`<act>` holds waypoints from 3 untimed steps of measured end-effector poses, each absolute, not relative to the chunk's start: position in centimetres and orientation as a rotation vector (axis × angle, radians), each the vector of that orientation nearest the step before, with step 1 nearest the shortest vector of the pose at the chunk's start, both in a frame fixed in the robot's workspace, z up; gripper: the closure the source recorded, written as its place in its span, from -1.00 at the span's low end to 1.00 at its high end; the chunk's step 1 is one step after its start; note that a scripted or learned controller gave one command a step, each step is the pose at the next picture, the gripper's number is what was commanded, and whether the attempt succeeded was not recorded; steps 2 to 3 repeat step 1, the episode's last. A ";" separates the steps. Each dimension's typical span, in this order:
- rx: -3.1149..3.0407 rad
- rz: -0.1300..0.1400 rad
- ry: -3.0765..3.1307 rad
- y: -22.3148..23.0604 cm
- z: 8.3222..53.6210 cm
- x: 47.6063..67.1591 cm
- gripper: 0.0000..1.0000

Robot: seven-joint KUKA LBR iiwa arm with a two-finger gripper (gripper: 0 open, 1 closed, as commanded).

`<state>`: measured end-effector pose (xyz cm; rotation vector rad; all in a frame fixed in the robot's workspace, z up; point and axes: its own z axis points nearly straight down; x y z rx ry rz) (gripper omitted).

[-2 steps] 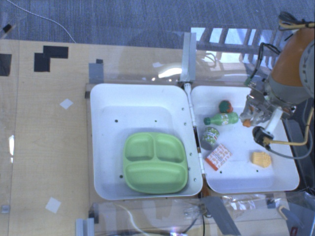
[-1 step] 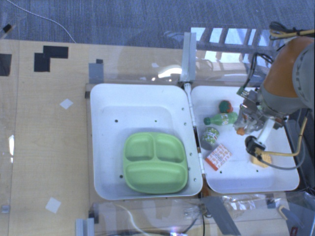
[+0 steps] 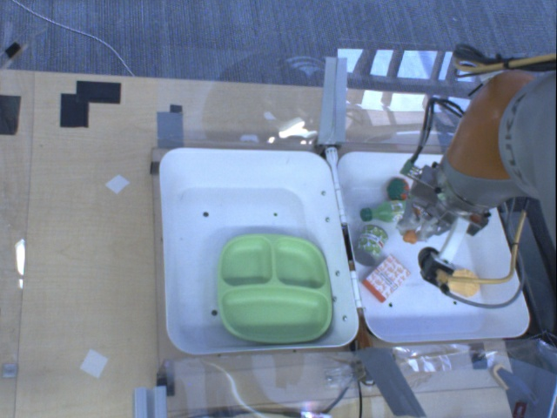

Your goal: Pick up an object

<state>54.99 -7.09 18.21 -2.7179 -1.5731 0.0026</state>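
The left bin (image 3: 174,259) held a green divided plate (image 3: 275,287) toward 6 o'clock. In the right bin (image 3: 496,320) lay a green bottle (image 3: 383,211), a small jar (image 3: 373,241) and a red-and-white packet (image 3: 385,278). At 3 o'clock of these hung the end effector (image 3: 420,214); whether spread or pinching, I could not tell

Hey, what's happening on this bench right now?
A grey robot arm with an orange band reaches in from the right over the right bin, its claw low among small items there: a green bottle-like piece, a small jar and a red and white packet. Nothing is clearly held. The left bin holds a green divided plate.
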 end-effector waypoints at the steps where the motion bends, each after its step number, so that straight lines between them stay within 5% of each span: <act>1: -2.711 0.006 -1.581 -7.0 19.0 55.1 1.00; 3: -2.711 0.006 -1.581 -7.0 19.0 55.1 1.00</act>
